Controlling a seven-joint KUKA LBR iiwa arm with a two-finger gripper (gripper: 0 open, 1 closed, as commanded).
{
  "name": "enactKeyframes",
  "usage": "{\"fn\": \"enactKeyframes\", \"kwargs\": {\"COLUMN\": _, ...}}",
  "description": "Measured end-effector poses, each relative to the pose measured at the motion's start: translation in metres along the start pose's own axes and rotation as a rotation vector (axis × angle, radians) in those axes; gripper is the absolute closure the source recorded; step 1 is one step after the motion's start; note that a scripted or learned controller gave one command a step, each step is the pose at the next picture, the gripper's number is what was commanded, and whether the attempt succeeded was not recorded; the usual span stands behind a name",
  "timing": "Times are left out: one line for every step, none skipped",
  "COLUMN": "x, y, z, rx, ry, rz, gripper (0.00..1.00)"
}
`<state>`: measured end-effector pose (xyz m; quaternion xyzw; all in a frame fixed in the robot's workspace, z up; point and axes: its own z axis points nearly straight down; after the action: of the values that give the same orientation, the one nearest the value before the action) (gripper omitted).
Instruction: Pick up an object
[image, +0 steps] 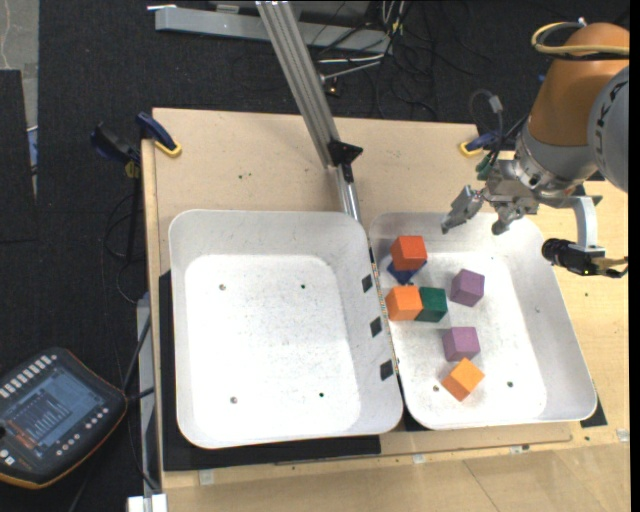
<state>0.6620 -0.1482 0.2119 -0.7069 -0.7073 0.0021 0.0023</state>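
Note:
My gripper (482, 217) hangs over the far edge of the right bin (560, 330), its two fingers spread open with nothing between them. Below and to its left, an orange cube (409, 251) rests on a blue block (402, 271). A second orange cube (403, 302) touches a green cube (433, 304). A purple cube (467, 287) sits to their right, another purple cube (460, 343) lies nearer the front, and a tilted orange cube (463, 379) lies nearest the front.
The left bin (265, 320) lies beside the right one on the wooden bench. A slanted metal rail (305, 85) ends near the bins' shared far corner. Clamps (160, 135) hold the bench's far corners. A teach pendant (50, 410) sits at the lower left.

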Motion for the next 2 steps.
{"fn": "enactKeyframes", "kwargs": {"x": -0.002, "y": 0.009, "z": 0.051, "rx": -0.001, "ry": 0.000, "rz": -0.002, "gripper": 0.00}}
{"fn": "enactKeyframes", "kwargs": {"x": 0.002, "y": 0.003, "z": 0.098, "rx": -0.016, "ry": -0.001, "rz": 0.001, "gripper": 0.00}}
